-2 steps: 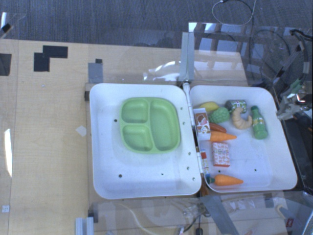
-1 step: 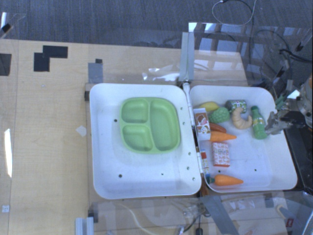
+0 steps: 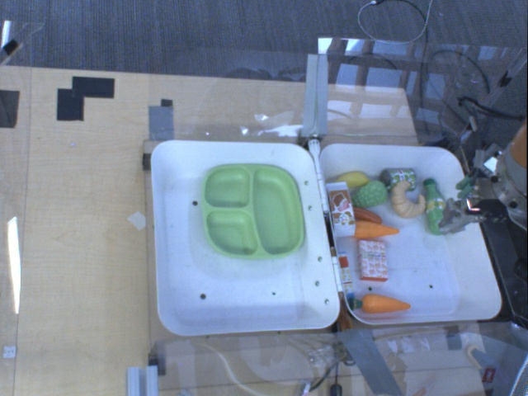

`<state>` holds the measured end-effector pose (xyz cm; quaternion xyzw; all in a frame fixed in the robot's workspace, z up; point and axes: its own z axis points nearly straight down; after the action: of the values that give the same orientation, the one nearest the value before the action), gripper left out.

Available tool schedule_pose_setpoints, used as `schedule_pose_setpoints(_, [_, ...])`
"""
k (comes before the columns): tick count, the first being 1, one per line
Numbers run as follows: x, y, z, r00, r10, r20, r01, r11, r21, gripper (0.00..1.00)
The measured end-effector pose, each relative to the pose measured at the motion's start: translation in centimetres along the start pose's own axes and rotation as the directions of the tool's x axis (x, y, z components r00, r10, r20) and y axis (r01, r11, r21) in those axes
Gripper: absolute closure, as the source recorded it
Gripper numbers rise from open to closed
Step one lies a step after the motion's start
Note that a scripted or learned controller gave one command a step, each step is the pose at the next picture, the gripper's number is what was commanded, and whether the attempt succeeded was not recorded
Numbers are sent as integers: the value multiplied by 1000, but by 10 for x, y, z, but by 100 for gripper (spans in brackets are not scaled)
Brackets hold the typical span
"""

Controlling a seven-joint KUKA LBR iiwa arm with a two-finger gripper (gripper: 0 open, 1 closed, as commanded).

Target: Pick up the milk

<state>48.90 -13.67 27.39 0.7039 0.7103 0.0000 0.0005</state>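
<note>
Pale wood-grain bench top (image 3: 74,221) bearing black rectangular tape patches (image 3: 82,96) at upper left. Dark grey-blue ribbed carpet floor (image 3: 181,15) beyond it. Thin black looped cable (image 3: 396,7) on the carpet. Bright daylight glare streaks the bench's left edge.

Grey metallic pincer (image 3: 456,215) on dark wrist, orange band above.

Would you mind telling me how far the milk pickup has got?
Nothing looks done: the milk carton lies in the right bin against its left wall. The pincer sits at the bin's right side, near a green bottle, away from the carton. Reaching, grasping and lifting remain.
</note>
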Motion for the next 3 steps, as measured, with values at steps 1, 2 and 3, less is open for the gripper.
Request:
schedule_pose_setpoints(1, [11, 1, 6, 973, -231, 0, 231, 973, -2, 100])
schedule_pose_setpoints(2, [61, 1, 13, 853, -522, 0, 522, 853, -1, 100])
schedule_pose_setpoints(3, [106, 2, 13, 543, -839, 2, 839, 543, -3, 100])
